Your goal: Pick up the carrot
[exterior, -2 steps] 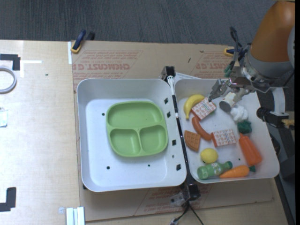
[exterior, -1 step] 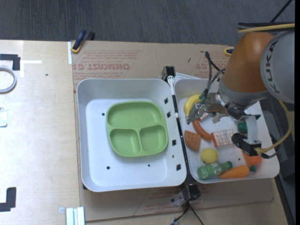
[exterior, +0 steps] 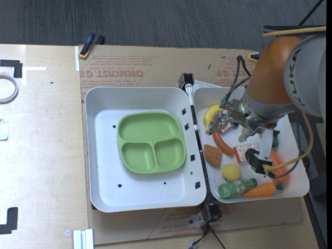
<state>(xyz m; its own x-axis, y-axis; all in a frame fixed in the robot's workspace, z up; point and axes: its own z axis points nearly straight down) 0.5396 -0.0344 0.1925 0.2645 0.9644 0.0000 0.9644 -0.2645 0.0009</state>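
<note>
Gripper (exterior: 231, 123) hovers over the far-left part of the right bin (exterior: 294, 190); open or closed, can't tell. Carrot (exterior: 259, 191) lies nearer and rightward, along the near wall, long axis left-right.

Cardboard sheet (exterior: 119, 66): red print, upside down, unreadable; arm (exterior: 306, 71): partial KUKA
</note>
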